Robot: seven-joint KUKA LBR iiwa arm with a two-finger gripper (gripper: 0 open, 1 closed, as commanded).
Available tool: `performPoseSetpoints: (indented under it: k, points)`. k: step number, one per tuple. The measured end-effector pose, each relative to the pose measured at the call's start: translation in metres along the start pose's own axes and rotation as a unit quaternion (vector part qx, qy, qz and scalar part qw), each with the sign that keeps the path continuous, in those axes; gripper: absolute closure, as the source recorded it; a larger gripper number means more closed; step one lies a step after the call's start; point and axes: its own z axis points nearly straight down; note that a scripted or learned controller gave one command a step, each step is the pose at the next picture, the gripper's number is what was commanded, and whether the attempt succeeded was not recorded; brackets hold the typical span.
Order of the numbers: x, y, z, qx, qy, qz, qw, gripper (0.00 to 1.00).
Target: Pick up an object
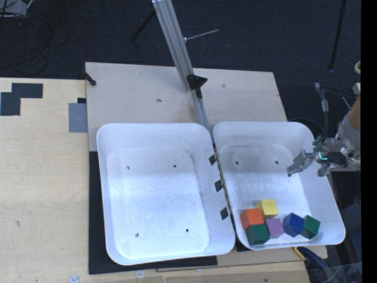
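Several small blocks lie clustered at the near end of the right bin (259, 126): a yellow block (269, 207), an orange block (252, 217), a dark green block (257, 234), a purple block (274, 226), a blue block (293, 224) and a green block (310, 226). My gripper (310, 166) hovers over the bin's right rim, well behind the blocks and apart from them. It is open, with nothing between its fingers (296, 165).
The left bin (153, 130) sits beside the right one, joined by black clips (219, 185). A slanted aluminium post (178, 49) rises behind the bins. Cables and a stand crowd the right edge near the arm.
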Motion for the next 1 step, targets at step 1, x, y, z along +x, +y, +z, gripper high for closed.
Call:
performPoseSetpoints:
  k: [1]
  points:
    - [0.0176, -0.0087, 0.1167, 0.004, 0.002, 0.000, 1.0000, 0.00]
